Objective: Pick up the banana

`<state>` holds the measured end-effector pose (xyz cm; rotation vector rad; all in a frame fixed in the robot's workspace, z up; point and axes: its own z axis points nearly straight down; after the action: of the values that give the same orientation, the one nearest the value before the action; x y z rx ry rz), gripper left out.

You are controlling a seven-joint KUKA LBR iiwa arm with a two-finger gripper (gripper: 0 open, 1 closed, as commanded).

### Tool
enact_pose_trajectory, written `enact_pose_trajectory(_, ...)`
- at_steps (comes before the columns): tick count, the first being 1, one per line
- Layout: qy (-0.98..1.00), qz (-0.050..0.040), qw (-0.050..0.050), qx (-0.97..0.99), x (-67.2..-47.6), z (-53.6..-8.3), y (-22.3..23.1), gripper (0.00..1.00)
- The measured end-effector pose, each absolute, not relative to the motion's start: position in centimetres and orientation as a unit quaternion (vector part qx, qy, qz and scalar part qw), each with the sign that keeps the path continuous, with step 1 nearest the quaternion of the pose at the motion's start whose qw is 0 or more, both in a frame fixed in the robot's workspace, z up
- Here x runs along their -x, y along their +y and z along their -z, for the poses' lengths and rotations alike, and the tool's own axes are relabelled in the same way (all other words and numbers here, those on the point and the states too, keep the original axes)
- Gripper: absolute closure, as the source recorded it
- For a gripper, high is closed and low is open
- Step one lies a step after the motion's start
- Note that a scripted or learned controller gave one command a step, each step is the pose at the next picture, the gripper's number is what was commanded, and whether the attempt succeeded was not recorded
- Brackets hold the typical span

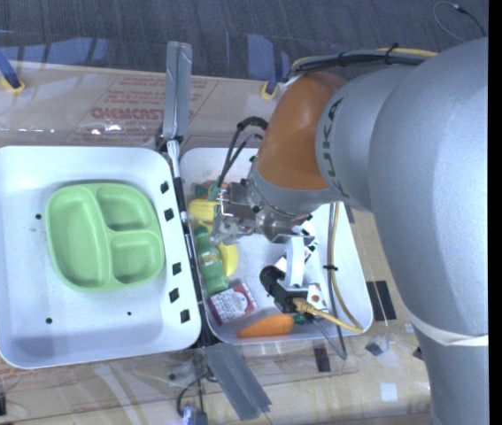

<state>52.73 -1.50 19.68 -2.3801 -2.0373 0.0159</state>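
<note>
The grey KUKA arm [410,193] hung nearest the camera. Its gripper [224,224] sat low over the banana [204,211] at the right bin's [350,264] 9 o'clock edge; jaw state indeterminable. Judged stage: grasp. Next: verified closure, then lift.

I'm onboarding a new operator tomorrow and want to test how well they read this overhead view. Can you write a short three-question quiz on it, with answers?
1. True or false: the green divided plate lies in the same bin as the banana.
2. Which item lies nearest the right bin's front edge? A) the carrot B) the banana C) the green bottle
3. Fill in: the gripper is above the ____ bin, close to the banana.

Key: 1. False; the plate is in the left bin, the banana in the right one. 2. A. 3. right.
</note>
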Motion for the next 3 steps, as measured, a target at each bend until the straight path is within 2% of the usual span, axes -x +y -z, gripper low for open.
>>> enact_pose_trajectory(1,-0.637,-0.0035,0.003,0.771,-50.8,-18.9,-2.4,0.00)
enact_pose_trajectory(2,-0.658,-0.0024,0.002,0.753,-57.5,-18.9,-4.3,0.00)
enact_pose_trajectory(3,-0.666,-0.0027,0.003,0.746,-52.5,-18.9,-1.5,0.00)
